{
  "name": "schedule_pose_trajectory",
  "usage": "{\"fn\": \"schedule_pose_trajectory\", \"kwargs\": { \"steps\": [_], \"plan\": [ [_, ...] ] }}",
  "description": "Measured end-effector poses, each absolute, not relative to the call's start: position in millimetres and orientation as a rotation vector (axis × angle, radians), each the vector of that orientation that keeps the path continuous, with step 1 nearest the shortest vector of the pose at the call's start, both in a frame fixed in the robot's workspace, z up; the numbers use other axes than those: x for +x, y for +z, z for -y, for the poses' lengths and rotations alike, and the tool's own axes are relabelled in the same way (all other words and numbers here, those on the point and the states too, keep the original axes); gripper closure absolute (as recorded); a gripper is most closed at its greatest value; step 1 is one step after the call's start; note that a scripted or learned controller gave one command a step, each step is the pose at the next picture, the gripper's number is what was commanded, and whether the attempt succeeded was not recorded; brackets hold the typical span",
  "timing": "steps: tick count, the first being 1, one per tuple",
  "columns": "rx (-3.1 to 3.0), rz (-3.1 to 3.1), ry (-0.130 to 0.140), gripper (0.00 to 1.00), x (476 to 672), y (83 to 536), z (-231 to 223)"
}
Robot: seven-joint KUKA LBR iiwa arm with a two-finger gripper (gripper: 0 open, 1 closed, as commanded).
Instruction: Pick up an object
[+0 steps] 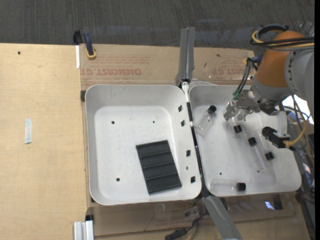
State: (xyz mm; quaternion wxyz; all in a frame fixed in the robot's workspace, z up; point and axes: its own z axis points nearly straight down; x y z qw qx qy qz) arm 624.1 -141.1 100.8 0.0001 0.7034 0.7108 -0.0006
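Small clear plastic vials with black caps are the likeliest things to be picked, and several lie scattered on the floor of the right-hand shallow white bin: one clear vial at about ten o'clock in that bin, near the divider; a second capped vial toward four o'clock of the bin's middle; a loose black cap down at six o'clock by the front wall; and another small black cap just below the arm's tip. The left-hand white bin holds a dark grey ribbed rectangular block, lying flat and slanted at about five o'clock of that bin's centre. The grey arm with its orange band reaches in from three o'clock, and its hand sits low over the upper middle of the right bin, between the ten o'clock vial and the small cap. Whether the hand is released or clenched I cannot tell at this angle, and nothing can be made out in its grip. Judged from this, the task stands at the approach or the attempt itself: every object appears to rest on a bin floor, none is lifted, so the grasp and the lift both look left to do. The light-brown bench around the bins carries nothing the task concerns.
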Motion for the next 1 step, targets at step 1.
{"fn": "schedule_pose_trajectory", "kwargs": {
  "steps": [1],
  "plan": [
    [2.174,-2.268,-0.002,1.00,658.9,196.7,65.2]
  ]
}}
